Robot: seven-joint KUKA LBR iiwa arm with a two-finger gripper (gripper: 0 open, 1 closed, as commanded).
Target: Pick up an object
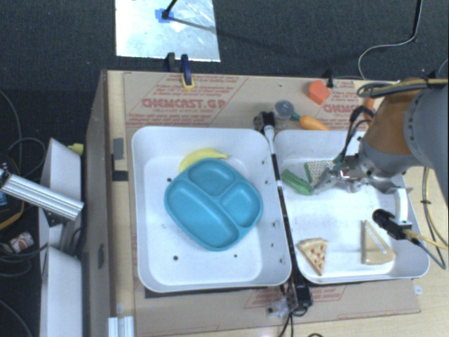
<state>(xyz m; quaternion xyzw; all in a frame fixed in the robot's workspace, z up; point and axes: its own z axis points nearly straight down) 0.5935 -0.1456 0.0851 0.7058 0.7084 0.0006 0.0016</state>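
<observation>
My gripper (328, 180) is low in the right bin (351, 255), near its back left part. Just left of it lies a green pod-like thing (296, 182), and a speckled pale green piece (316, 168) lies right at its tip. I cannot tell whether either one is held. Near the bin's front edge sit a pizza slice (313, 253) and a tan wedge (373, 245). In the left bin (158, 258), a blue divided plate (213, 203) rests partly over a yellow thing (202, 156).
Behind the bins, on the cardboard, are an orange block (319, 92), a carrot (313, 123) and a small grey-blue round thing (284, 109). The arm (407, 135) comes in over the right bin's back right corner.
</observation>
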